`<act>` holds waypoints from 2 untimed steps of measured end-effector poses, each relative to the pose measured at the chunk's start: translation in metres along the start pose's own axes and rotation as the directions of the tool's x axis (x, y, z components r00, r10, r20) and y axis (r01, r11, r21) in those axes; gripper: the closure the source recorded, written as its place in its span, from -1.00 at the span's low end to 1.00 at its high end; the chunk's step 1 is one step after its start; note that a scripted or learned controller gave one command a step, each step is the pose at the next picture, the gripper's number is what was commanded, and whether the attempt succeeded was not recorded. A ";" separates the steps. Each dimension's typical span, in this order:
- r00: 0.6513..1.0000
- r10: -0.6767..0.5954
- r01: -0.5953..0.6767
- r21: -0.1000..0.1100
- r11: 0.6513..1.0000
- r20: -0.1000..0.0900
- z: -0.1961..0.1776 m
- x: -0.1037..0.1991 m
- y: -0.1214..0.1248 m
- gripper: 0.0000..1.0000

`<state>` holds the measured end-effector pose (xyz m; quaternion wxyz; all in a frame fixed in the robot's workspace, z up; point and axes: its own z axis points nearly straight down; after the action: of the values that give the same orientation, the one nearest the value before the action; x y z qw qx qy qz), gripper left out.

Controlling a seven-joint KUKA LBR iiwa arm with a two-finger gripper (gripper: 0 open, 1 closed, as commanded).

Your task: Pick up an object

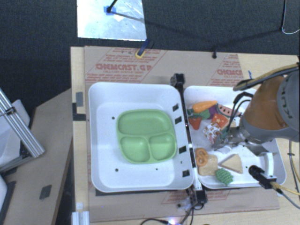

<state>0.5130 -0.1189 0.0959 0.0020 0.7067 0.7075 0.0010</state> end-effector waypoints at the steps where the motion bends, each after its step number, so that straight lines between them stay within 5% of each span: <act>1: 1.000 -0.003 0.003 -0.002 1.000 0.000 -0.064 0.002 0.001 1.00; 2: 1.000 -0.004 0.004 -0.002 1.000 0.000 -0.107 0.003 0.002 1.00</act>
<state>0.5145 -0.1154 0.2028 0.0026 0.7054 0.7088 0.0017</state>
